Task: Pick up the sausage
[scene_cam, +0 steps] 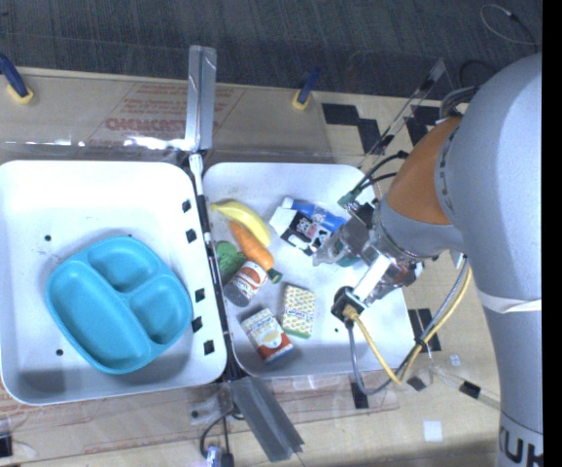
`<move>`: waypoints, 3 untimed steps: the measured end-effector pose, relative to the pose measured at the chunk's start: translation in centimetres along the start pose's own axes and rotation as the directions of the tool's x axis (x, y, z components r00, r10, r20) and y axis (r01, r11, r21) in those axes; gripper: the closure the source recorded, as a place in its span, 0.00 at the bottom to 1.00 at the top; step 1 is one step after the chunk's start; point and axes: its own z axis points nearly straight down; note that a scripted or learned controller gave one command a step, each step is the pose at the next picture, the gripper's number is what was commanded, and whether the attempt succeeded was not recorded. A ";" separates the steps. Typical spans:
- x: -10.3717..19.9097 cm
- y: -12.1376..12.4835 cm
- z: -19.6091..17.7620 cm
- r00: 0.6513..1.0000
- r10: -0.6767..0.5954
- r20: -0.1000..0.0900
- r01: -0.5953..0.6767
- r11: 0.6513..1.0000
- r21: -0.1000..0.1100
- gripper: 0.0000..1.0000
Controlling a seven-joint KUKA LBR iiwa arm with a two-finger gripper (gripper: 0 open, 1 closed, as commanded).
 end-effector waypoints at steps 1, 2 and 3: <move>0.6 0.7 0.5 0.998 -0.069 0.000 0.069 0.998 -0.004 0.00; 1.5 3.5 1.1 1.000 0.023 0.000 -0.023 1.000 -0.003 0.00; 5.5 8.2 5.1 0.988 0.152 -0.017 -0.152 0.988 -0.016 0.00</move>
